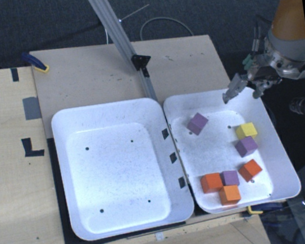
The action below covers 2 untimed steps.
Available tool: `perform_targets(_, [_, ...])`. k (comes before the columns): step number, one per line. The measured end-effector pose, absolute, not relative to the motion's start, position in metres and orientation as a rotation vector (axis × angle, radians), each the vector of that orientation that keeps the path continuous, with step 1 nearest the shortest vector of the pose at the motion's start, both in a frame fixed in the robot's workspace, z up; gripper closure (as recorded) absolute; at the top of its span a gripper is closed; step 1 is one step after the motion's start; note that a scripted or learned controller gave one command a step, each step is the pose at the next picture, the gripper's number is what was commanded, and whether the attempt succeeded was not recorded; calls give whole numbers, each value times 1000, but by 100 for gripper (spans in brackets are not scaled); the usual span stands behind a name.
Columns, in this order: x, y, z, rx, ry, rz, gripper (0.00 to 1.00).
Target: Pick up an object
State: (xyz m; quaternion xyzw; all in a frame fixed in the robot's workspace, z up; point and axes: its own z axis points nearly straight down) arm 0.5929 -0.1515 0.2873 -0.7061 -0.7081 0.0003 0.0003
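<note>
Blocks lie scattered in the right bin (275, 145); the lone purple block (197, 123) near its upper left is judged the easiest target, well apart from its neighbours. The gripper (242, 89) is seen above the bin's upper right rim, fingers apart and holding nothing. A straight descent, centred, should be made.

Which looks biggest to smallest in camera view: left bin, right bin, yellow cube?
1. left bin
2. right bin, somewhat smaller as seen
3. yellow cube, far smaller than either bin
</note>
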Motion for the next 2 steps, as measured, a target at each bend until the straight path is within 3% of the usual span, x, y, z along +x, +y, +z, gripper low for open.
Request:
perform_targets(1, [593,-151,287,-2218,-2224,1,0])
perform_targets(2, [590,-150,244,-2217,-2221,7,0])
